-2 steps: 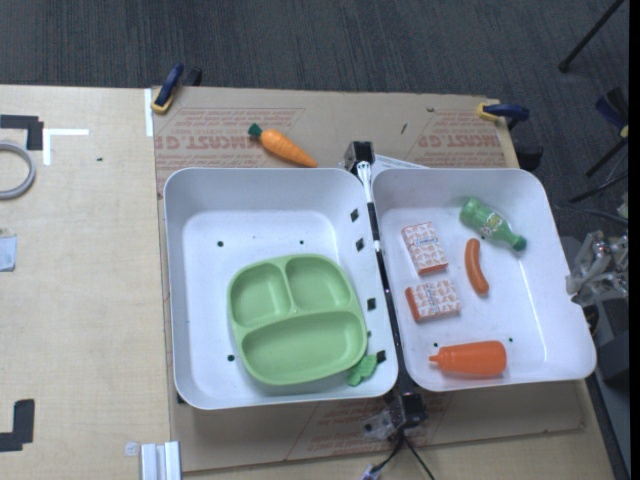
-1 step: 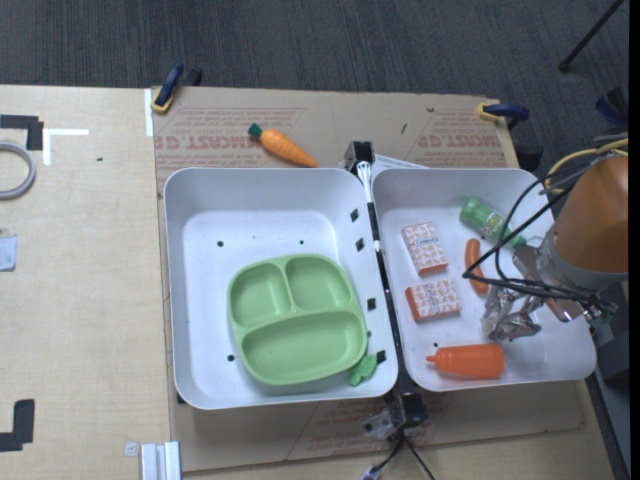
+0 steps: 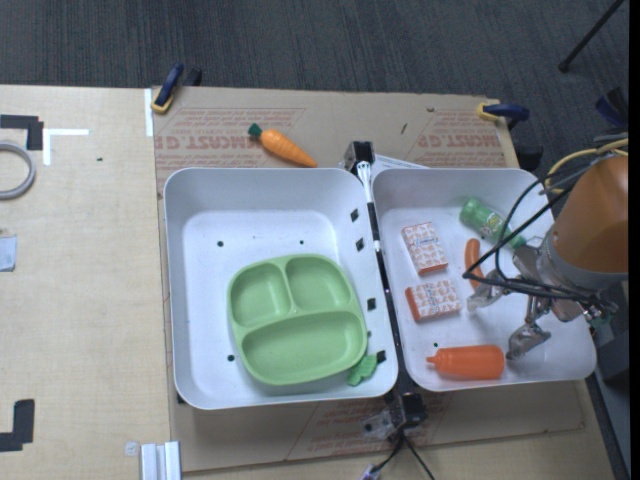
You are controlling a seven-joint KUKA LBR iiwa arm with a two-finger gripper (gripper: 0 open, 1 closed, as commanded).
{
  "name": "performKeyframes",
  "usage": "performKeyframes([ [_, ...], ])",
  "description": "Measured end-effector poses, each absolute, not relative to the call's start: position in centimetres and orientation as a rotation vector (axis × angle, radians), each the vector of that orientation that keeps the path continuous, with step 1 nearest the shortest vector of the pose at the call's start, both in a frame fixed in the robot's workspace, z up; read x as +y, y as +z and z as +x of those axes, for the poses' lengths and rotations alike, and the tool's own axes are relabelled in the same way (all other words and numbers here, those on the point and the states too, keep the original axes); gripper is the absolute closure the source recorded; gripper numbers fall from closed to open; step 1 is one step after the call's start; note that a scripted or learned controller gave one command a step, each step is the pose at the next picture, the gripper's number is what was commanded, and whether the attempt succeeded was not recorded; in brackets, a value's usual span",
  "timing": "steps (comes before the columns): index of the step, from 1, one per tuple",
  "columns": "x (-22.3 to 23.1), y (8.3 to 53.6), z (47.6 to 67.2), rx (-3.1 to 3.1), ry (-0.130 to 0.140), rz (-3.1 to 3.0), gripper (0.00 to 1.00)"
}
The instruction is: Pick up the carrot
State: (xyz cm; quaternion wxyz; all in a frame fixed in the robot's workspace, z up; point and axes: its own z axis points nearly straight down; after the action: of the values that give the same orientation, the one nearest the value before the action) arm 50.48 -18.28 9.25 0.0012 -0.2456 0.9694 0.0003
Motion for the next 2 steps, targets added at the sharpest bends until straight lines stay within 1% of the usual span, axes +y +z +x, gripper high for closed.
performKeyframes([
  [1,-13.9,15.6,54.2,2.984,0.0,-0.969,0.0],
  [2,-9.4,17.7,53.8,2.825,-0.001,-1.363,0.0],
])
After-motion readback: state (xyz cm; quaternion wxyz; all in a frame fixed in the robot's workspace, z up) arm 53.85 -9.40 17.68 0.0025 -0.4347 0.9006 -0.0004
